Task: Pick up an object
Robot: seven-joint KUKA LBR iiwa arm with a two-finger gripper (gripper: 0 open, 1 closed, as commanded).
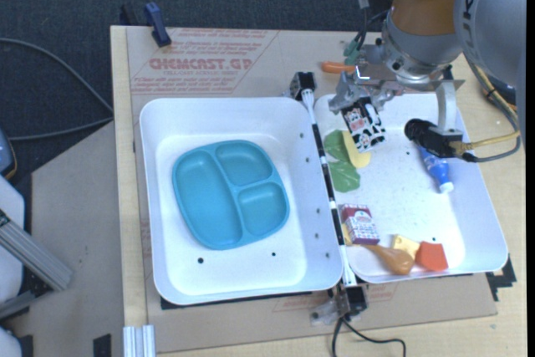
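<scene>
Right at the gripper (361,106), a small black-and-white cow-patterned carton (364,126) hangs just below the metal fingers, its top tucked up between them, so the fingers look pinched on its upper end. Its long axis runs roughly up and down in the view, tilted a little, straight out from the fingertips. Its lower end overlaps a flat green leaf-shaped toy (341,159) and a pale yellow piece (359,157) lying in the right white bin (468,205), near the bin's left wall; whether the carton is clear of them or touching I cannot tell. To the right lies a blue and white tube (436,170), well apart. Further toward the near edge sit a red and white box (361,225), a tan drumstick toy (391,256) and an orange block (432,255). Judging by this, the coming move is a straight lift
</scene>
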